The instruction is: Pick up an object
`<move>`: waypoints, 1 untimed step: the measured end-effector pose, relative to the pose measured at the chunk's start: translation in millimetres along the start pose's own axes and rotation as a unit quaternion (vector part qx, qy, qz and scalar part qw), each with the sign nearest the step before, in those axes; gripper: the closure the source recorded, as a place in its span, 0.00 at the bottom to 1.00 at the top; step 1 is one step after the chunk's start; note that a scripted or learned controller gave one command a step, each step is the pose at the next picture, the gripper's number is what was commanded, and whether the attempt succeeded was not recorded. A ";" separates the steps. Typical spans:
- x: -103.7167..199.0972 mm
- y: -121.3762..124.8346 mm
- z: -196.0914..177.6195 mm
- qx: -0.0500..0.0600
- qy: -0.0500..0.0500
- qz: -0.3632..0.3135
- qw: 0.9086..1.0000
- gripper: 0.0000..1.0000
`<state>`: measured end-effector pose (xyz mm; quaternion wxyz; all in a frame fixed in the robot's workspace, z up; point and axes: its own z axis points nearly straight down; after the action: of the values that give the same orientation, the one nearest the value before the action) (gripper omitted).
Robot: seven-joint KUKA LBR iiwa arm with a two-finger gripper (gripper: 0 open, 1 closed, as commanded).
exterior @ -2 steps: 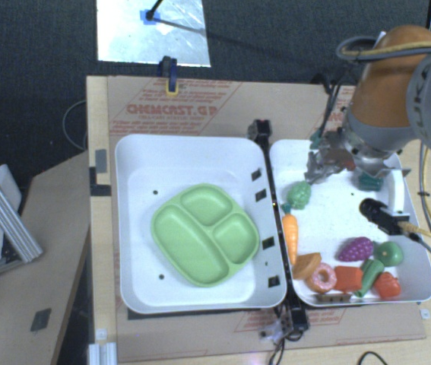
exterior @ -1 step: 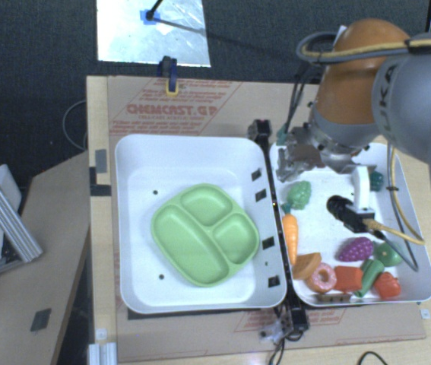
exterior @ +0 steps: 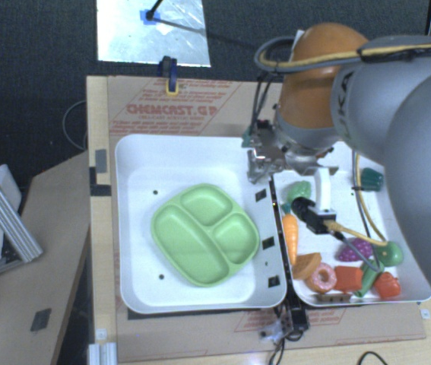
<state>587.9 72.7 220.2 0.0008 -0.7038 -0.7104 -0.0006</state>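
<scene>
My gripper (exterior: 295, 182) hangs low over the back left of the right bin (exterior: 409, 293), under the grey arm and its orange band. A small green toy piece (exterior: 299, 190) lies right beside it; whether they touch is hidden. In front lie an orange carrot (exterior: 290, 234), a pink donut (exterior: 323, 278), purple grapes (exterior: 354, 249), a red pepper (exterior: 386, 285) and several other toy foods. I see nothing clearly held.
The left bin (exterior: 135, 204) holds a green divided plate (exterior: 204, 234). A teal piece (exterior: 370, 179) lies at the back of the right bin. The wall between the bins (exterior: 277, 226) runs just left of the gripper. A blue clamp (exterior: 169, 73) sits behind the bins.
</scene>
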 end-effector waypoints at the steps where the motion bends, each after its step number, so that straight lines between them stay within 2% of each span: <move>1: 34.9 1.9 -12.2 -0.001 0.000 0.001 1.000 1.00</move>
<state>589.4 107.5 232.5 0.0001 -0.7043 -0.7099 -0.0011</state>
